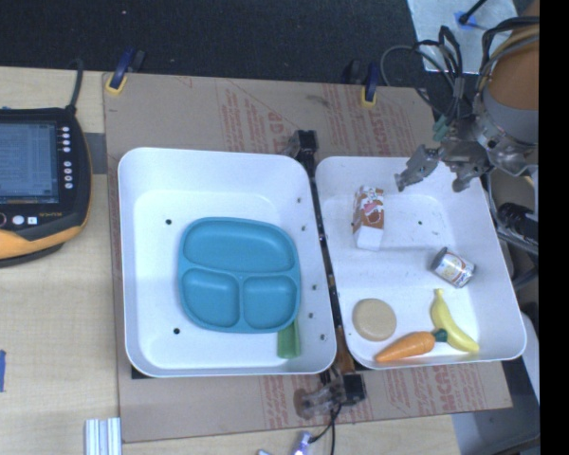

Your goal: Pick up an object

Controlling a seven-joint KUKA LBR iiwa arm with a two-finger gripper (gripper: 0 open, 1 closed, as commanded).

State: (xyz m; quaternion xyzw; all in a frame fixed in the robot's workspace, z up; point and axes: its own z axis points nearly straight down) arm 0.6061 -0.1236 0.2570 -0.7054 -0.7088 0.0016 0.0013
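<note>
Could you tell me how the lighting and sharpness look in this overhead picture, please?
In the camera view, light is even and fairly soft: the blue plate casts a faint shadow on the left bin, and the right bin shows bright white without harsh glare. The small can and carrot read clearly; the end effector looks slightly blurred, its details hard to resolve.

Cardboard sheet (266,112) — red print, unreadable
</note>
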